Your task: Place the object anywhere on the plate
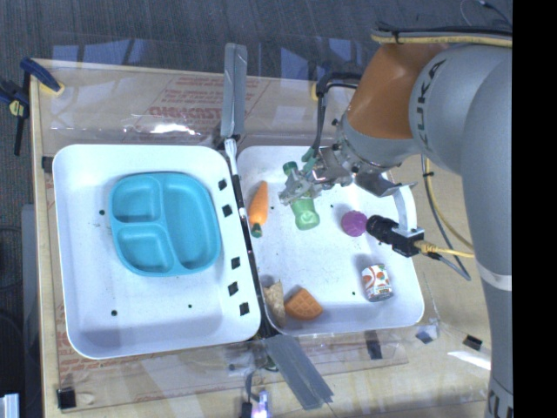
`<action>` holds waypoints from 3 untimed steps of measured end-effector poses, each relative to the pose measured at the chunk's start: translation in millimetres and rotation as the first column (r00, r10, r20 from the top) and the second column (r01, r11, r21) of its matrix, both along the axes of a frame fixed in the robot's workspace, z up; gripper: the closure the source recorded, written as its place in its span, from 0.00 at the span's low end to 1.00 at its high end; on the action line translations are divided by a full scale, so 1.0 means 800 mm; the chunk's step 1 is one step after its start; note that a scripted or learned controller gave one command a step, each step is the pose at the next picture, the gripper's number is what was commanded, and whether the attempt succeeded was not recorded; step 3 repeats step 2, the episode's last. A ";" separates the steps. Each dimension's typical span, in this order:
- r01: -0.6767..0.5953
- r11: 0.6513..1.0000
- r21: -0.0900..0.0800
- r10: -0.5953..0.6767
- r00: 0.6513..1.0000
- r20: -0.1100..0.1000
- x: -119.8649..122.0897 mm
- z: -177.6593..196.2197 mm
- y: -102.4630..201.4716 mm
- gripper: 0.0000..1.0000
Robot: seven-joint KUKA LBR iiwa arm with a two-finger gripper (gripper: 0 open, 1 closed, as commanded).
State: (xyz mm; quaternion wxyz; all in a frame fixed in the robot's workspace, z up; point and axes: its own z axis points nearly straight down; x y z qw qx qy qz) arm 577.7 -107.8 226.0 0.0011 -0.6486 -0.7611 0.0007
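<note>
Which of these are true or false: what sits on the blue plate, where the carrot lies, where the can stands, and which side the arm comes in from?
1. The blue plate in the left bin bears a carrot. False: nothing lies on it.
2. The carrot lies in the right bin, near the divider. True.
3. The can stands in the left bin. False: it is in the right bin.
4. The gripper is over the right bin, beside a green object. True.
</note>
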 end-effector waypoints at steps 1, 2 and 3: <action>0.003 1.000 0.000 -0.003 1.000 -0.003 -0.011 0.016 0.099 1.00; 0.004 1.000 0.000 -0.004 1.000 -0.003 -0.011 0.016 0.098 0.00; 0.004 1.000 0.000 -0.004 1.000 -0.003 -0.011 0.016 0.098 0.00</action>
